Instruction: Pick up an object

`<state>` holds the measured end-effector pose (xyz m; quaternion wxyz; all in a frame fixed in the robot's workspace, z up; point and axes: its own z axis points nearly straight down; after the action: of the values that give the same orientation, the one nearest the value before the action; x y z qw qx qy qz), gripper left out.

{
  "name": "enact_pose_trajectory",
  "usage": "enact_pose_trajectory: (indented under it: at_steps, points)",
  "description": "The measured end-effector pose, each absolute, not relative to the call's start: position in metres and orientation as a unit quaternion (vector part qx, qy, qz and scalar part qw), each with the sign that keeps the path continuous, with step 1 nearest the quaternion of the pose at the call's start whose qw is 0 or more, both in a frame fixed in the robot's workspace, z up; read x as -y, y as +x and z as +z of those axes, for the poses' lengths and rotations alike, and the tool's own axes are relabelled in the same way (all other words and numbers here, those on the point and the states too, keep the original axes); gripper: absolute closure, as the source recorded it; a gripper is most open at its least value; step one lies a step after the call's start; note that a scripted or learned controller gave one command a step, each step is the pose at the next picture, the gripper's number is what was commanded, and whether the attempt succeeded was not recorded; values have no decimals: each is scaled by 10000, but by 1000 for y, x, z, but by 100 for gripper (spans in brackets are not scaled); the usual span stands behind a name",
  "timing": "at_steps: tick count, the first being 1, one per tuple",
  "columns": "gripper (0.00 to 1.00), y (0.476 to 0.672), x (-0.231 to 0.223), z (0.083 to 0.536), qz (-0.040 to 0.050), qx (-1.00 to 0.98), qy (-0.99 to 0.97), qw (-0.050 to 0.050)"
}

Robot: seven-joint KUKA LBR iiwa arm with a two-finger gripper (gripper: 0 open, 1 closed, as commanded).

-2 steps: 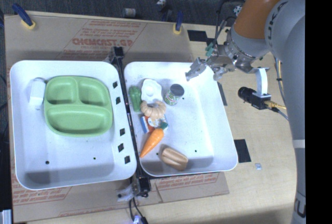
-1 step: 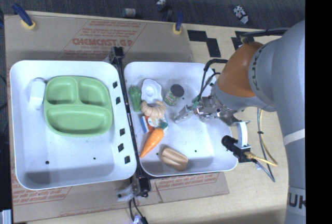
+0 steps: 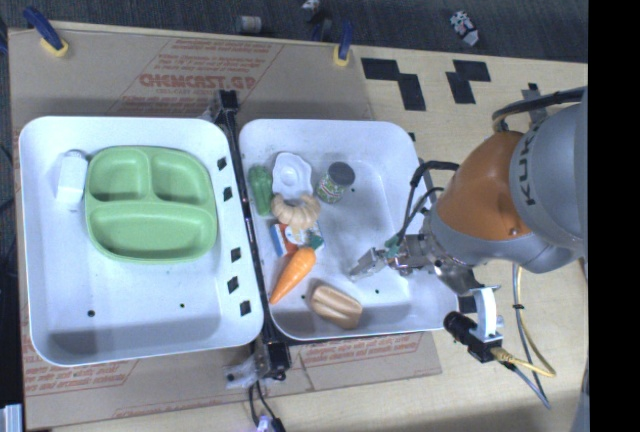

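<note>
Near edge of the right bin [image 3: 400, 135]: a bread roll [image 3: 336, 305] lies on the bin floor, with a carrot [image 3: 292, 275] just beside it on the left, tilted, tip pointing toward the divider between the bins. Gripper [image 3: 368, 264] is low over the bin floor, right of the carrot and above the roll, apart from both. Nothing sits between the jaws; can't tell from here if they are spread or closed. Grey arm [image 3: 555, 190] with its orange band [image 3: 480, 195] comes in from the right over the bin rim, cables hanging by the wrist.

Farther in: a pile of small things along the bin's left side, with a tan toy [image 3: 296, 212] touching a white piece [image 3: 289, 174] and a green item [image 3: 260, 188] against the wall. A small can [image 3: 335, 182] stands just right of the white piece.

Left bin [image 3: 40, 320] holds a green divided tray [image 3: 150, 202] and a white object [image 3: 70, 178] at its left edge.

Bins rest on a cardboard-covered surface [image 3: 200, 70].
</note>
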<state>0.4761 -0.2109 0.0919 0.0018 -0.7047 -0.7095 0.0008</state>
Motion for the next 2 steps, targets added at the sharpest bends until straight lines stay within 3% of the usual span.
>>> enact_pose_trajectory:
  at_steps: [1,2]
  points:
    - [100,478,211,102,11,7118,-7024,6]
    - [100,476,211,92,8,7093,-7049,13]
